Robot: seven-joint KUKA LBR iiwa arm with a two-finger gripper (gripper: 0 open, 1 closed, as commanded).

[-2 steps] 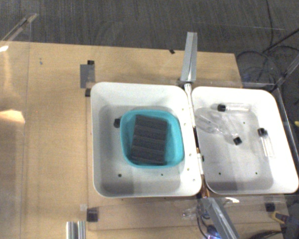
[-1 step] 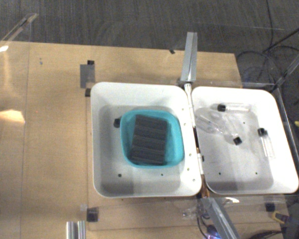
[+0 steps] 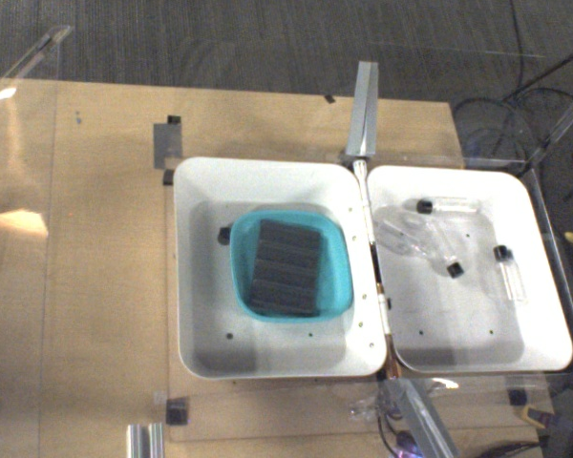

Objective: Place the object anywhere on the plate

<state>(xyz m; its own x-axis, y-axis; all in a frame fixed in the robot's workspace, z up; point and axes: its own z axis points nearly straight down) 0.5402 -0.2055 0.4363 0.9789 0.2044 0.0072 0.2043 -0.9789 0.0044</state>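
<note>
Your dark ribbed block (image 3: 286,267) lies flat on the teal plate (image 3: 338,284) in the left bin (image 3: 199,332); by the look of it, placement is done. Clear tubes (image 3: 508,275) with black caps sit in the right bin (image 3: 544,342). Claw state: you cannot tell.

Clear items (image 3: 430,239) in right bin (image 3: 544,284) indistinct.
</note>
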